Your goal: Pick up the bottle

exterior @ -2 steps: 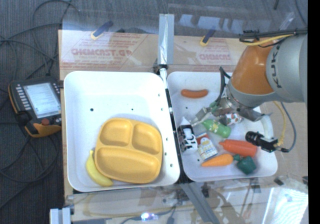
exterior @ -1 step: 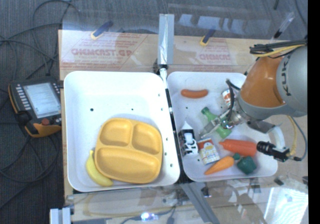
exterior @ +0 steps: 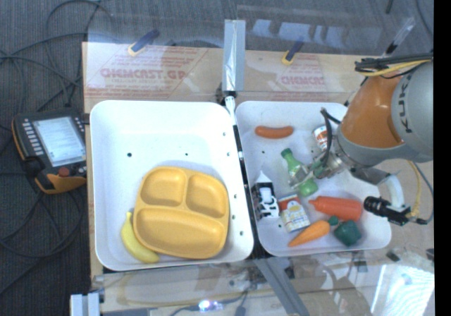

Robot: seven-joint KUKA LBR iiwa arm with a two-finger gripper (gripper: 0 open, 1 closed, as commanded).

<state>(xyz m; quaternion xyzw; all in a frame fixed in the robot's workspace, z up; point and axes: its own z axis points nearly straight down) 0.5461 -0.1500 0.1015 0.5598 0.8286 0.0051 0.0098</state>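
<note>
Camera view looks down on two bins; the right bin (exterior: 246,166) holds the green bottle (exterior: 297,170), lying near its middle, long axis running from 11 to 5 o'clock, cap toward 11; the gripper (exterior: 320,165) hovers just beside it at 3 o'clock, and whether its fingers are apart or closed I cannot tell; a sausage (exterior: 273,131) lies at 11 of the bottle, a can (exterior: 321,136) at 1, a small jar (exterior: 294,215) at 6, a black-and-white carton (exterior: 265,198) at 8; a red pepper (exterior: 337,207), carrot (exterior: 309,233) and dark green piece (exterior: 346,231) crowd 5 o'clock; left bin (exterior: 106,166) bears a yellow tray (exterior: 184,212) over a banana (exterior: 136,242).
</note>
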